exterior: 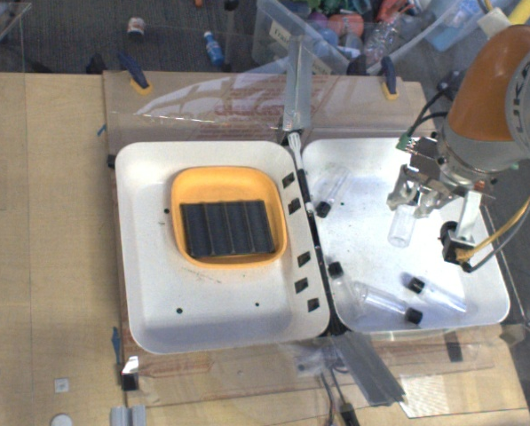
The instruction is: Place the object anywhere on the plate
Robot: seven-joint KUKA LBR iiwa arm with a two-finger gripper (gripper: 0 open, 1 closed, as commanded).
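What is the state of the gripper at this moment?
Gripper: shut on the clear plastic tube, which hangs between its jaws above the right white bin.

Bright, even overhead light; soft shadows, mild glare, slight softness.

Orange plate (186,187) carries a black ribbed slab (227,229); bins (149,291) white.
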